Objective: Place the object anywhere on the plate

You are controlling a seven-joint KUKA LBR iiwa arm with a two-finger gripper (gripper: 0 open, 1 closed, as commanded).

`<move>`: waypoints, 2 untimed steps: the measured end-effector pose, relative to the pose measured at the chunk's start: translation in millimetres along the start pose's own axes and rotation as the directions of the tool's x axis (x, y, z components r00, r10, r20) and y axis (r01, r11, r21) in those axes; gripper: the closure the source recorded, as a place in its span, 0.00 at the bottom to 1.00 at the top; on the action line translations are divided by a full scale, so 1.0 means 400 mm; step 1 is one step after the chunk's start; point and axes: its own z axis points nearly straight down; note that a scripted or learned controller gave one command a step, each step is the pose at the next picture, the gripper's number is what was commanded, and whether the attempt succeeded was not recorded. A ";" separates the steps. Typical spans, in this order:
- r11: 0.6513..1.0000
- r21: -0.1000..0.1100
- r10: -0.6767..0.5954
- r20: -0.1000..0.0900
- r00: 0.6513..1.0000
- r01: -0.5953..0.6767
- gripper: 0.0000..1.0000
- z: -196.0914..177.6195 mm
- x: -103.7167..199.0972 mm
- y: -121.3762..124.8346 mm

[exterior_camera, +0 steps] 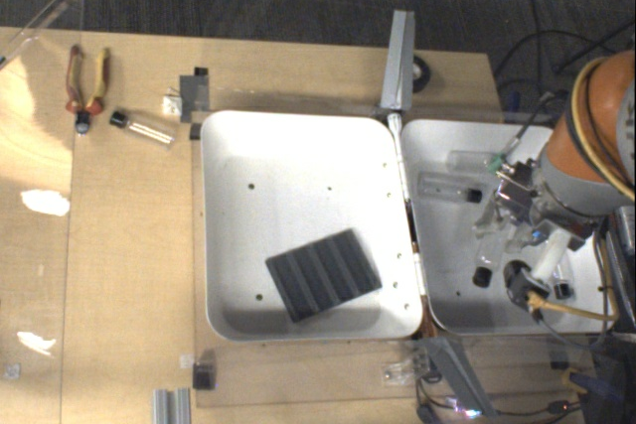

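With the gripper (494, 218) over the right bin (447, 298), finger state unclear, it needed a firm hold before crossing to the ridged dark plate (324, 274)

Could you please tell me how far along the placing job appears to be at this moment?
Nothing looks placed yet. The dark ridged plate in the left bin carries nothing. The arm is over the right bin, among clear items I cannot identify. Picking up and the move across remain.

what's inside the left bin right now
The left bin holds one dark grey ribbed plate, lying flat and skewed near its front edge. Whatever lies under the plate is covered. The gripper is over the right bin.
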 end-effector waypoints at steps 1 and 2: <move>0.987 0.003 0.158 0.001 0.987 -0.158 1.00 0.103 0.293 0.212; 0.962 -0.001 -0.273 -0.002 0.962 0.273 1.00 0.098 0.489 0.177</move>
